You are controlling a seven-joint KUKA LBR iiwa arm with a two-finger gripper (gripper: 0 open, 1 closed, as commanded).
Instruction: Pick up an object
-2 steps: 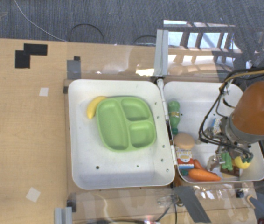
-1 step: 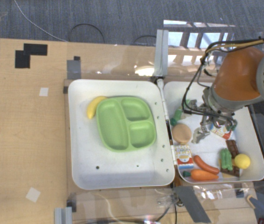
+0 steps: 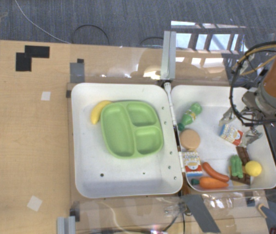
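Note:
My gripper (image 3: 239,126) hangs over the right bin (image 3: 211,99), at its right side, under the orange-banded wrist. Its two fingers stand spread apart, one up-left and one down-right of a small white carton with red and blue print (image 3: 230,133). The carton lies on the bin floor between and below the fingertips, and they do not look closed on it. Other items in this bin: a green bottle (image 3: 190,115), a round tan bun (image 3: 190,140), a second small carton (image 3: 191,161), a sausage (image 3: 215,171), a carrot (image 3: 210,182), a green toy (image 3: 236,166), a brown bar (image 3: 244,156) and a lemon (image 3: 253,168).
The left bin (image 3: 87,145) holds a green divided plate (image 3: 130,128) with a banana (image 3: 98,111) at its upper-left edge. A ridge (image 3: 173,130) separates the two bins. A metal frame (image 3: 204,43) stands behind the right bin. Cables (image 3: 238,77) loop beside the arm.

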